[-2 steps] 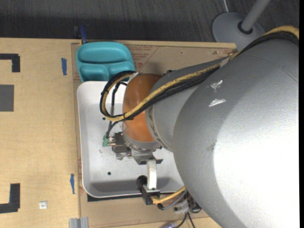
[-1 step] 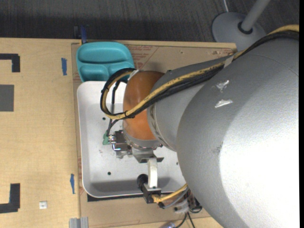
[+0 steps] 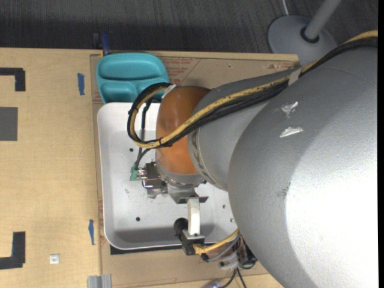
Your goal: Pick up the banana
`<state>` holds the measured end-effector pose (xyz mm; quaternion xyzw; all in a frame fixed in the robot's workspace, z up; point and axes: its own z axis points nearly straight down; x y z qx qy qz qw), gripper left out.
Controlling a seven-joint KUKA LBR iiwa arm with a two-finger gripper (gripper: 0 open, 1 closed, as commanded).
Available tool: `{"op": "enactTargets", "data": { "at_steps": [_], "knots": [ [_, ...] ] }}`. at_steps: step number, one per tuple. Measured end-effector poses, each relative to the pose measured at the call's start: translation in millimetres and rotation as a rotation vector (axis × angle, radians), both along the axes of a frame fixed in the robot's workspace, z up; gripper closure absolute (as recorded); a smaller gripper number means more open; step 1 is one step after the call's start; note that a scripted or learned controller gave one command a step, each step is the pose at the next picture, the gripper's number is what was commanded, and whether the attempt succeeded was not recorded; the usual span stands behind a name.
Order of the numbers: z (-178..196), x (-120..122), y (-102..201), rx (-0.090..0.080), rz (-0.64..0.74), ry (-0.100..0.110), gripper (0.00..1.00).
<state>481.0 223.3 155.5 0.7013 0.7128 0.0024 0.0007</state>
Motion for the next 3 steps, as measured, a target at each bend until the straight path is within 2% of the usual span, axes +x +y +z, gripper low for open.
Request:
{"op": "enactTargets", "data": {
  "at_steps": [1,2,3],
  "knots": [
    [9.5,0.2,0.5,-0.001,0.001,0.000,1.00],
    [-68.0,-0.9,-1.1,-0.002,0.569,0.003,1.00],
    [-58.3,-0.7,-0.8,-0.002,0.567,0.001,1.00]
  ]
}}
